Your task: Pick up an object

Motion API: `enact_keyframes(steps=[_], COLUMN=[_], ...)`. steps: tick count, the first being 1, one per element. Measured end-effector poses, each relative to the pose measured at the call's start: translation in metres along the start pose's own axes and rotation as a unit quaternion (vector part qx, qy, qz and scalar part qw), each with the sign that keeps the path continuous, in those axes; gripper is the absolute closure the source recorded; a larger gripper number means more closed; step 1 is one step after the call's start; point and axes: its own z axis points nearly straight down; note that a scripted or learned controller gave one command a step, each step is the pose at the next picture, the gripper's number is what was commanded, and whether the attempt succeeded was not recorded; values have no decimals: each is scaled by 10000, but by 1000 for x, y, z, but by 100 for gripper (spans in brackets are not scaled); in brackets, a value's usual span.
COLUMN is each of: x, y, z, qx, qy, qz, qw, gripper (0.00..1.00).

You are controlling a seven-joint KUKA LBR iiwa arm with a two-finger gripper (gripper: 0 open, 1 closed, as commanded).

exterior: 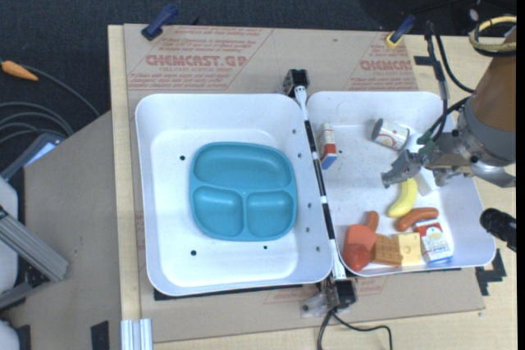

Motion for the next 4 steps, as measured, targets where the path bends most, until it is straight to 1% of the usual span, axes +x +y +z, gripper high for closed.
enact_keyframes(steps=[1, 2, 3, 4], x=[-39, -55, -55, -55], y=[40, 80, 80, 80], z=[114, 160, 151, 151], qx=[9, -1, -7, -5], qy=[1, 0, -2, -1], qz=[5, 1, 4, 4], qw=[10000, 10000, 10000, 10000], gripper=[0, 0, 100, 0])
